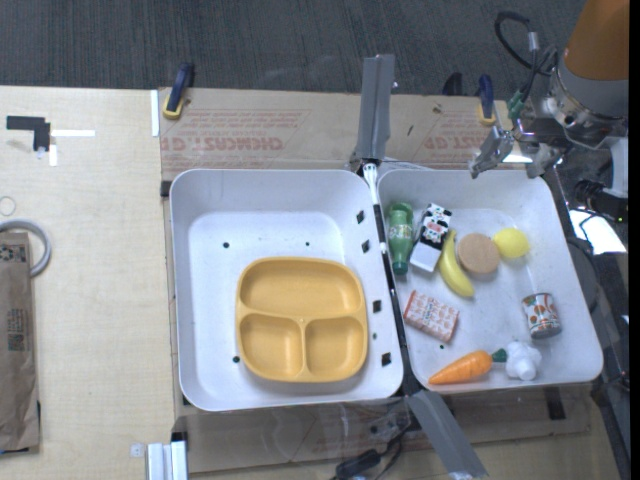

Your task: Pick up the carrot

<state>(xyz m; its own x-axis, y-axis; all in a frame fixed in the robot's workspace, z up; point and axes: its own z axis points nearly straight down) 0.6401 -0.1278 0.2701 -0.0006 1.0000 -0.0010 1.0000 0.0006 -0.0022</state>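
In the camera view, the carrot point(462, 368) lies on its side along the near edge of the right bin point(572, 230), its orange tip pointing left and its green top touching a small white thing point(522, 361) at the right. The gripper point(512, 155) hangs above the far rim of that bin, well apart from the carrot; its jaws hold nothing, and whether they are wide or narrow cannot be told. The grey arm with its orange band point(600, 18) reaches in from the upper right.

Also in the right bin are a green bottle point(400, 236) along the left wall, a black-and-white carton point(431, 236) just beside it, a banana point(455, 268) touching a round brown cookie-like piece point(479, 254), a lemon point(511, 243), a pink packet point(431, 315) and a small can point(540, 315).

The left bin point(200, 268) carries a yellow divided plate point(300, 319). Both bins rest on the surface point(80, 268), with brown cardboard point(260, 128) behind them.
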